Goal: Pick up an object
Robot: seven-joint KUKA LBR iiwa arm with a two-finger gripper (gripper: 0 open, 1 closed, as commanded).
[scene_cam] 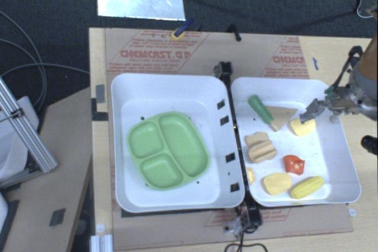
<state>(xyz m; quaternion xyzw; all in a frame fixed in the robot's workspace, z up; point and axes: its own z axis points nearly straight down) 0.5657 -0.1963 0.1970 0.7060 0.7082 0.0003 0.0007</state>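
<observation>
The arm comes in over the right bin [353, 169], its gripper [309, 114] low at that bin's upper right part, right at a pale yellow toy piece [302, 127]. The jaws seem to stand just above and against the piece's upper edge; whether they are open or closed I cannot tell from here, and I would not say the piece is held. To my eye this is the reaching step, the grasp not yet made good. The next move calls for the jaws to settle either side of the yellow piece, close, and lift straight up.

Left of that piece lies a green-handled toy [260, 109] on a tan slab [283, 114], close enough to be nudged. Below it sit a toy bread [260, 147], a red pepper [294, 164], a yellow lump [276, 183] and a corn cob [307, 187]. Further left, the left bin [171, 88] carries a green divided plate [168, 150].
</observation>
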